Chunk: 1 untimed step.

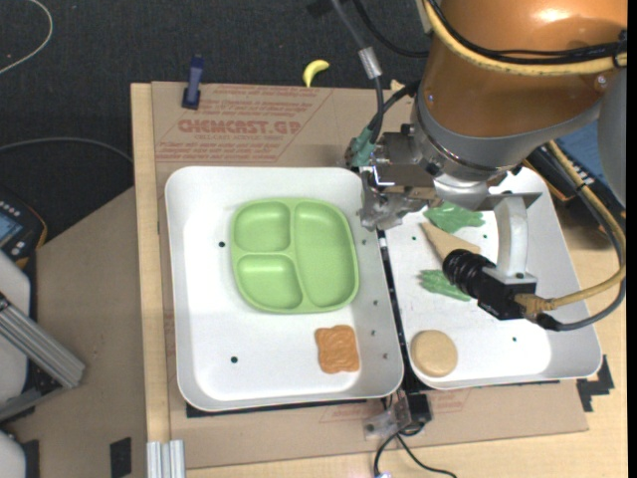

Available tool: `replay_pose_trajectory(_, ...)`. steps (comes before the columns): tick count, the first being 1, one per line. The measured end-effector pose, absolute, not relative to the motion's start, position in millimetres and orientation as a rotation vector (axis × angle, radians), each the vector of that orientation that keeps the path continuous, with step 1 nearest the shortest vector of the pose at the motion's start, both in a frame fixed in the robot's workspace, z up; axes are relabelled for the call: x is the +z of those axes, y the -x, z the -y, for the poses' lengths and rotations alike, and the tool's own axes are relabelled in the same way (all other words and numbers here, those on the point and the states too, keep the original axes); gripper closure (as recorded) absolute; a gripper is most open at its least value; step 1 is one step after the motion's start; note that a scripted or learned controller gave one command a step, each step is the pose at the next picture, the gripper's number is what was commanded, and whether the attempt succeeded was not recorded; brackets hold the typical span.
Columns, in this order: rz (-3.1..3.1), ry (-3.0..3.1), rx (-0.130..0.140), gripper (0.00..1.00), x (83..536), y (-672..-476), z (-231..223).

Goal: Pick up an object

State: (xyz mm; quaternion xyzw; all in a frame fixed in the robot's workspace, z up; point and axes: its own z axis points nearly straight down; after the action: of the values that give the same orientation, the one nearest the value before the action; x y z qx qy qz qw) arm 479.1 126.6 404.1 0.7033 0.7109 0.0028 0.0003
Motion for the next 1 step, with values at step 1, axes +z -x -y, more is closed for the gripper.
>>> replay_pose_trajectory(1,-2.222,-2.219,0.005,1.0,413.1,-479.9,-121.5)
